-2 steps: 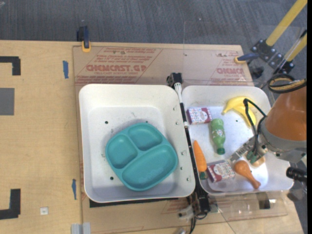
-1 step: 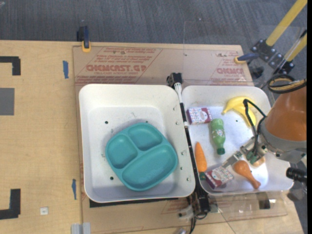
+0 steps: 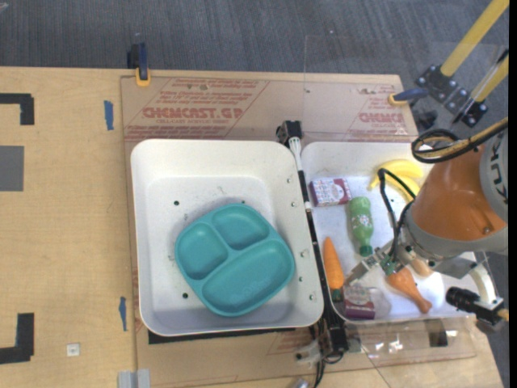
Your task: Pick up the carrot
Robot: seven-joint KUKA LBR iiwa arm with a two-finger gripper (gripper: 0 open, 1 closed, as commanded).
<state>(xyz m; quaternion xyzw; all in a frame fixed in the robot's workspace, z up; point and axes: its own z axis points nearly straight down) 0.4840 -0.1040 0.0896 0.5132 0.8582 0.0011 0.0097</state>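
Two white bins — the left bin (image 3: 153, 241) holds one teal plate (image 3: 234, 259); the right bin (image 3: 355, 148) holds two carrots, one (image 3: 332, 263) by its left wall, and a green bottle (image 3: 360, 220). Claw (image 3: 380, 257) state unclear.

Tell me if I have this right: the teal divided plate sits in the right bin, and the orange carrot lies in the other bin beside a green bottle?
Not quite. The camera view shows the teal divided plate in the left bin, not the right. The carrot does lie in the other bin, the right bin, beside the green bottle.
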